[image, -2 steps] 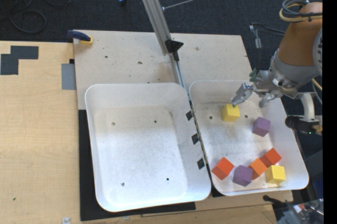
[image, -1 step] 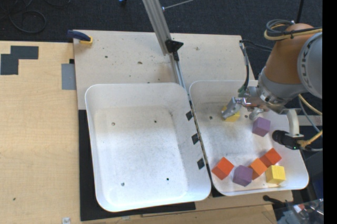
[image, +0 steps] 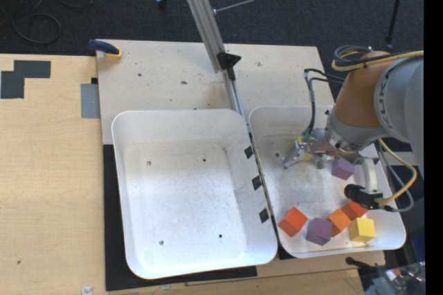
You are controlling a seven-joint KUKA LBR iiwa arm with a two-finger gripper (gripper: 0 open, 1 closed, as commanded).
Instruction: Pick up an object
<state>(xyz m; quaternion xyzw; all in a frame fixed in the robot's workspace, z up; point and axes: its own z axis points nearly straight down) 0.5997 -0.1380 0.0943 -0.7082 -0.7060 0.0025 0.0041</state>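
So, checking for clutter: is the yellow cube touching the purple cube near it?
Apart: camera view shows bare bin floor between yellow cube and purple cube.

The bench (image: 173, 72) is viewed from above at a slant, with both bins (image: 138, 127) framed and the arm (image: 387, 93) entering at right.
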